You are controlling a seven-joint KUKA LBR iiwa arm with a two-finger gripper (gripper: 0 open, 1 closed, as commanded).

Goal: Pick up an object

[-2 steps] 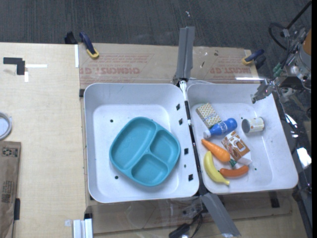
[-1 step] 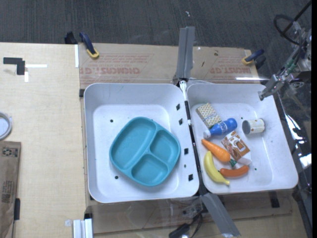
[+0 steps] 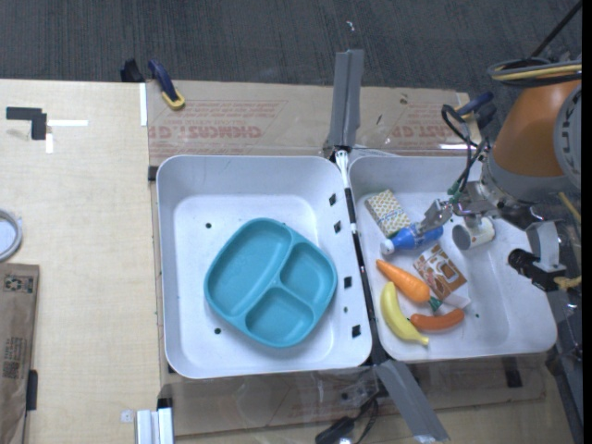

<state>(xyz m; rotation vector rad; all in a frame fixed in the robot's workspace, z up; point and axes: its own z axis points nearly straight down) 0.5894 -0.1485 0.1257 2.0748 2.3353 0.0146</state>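
Currently listed, right bin [image 3: 518, 336]: blue bottle [image 3: 413, 239] lying just below and left of the gripper [image 3: 437, 215], its near end touching or almost touching the fingertips. Beyond it, further down-left: carrot [image 3: 404, 282], snack packet [image 3: 439, 272], banana [image 3: 399, 315], orange sausage-shaped toy [image 3: 437, 321]. Arm: enters from the right, wrist angled down-left over the bin. Fingers: slightly parted, nothing visibly clamped between them.
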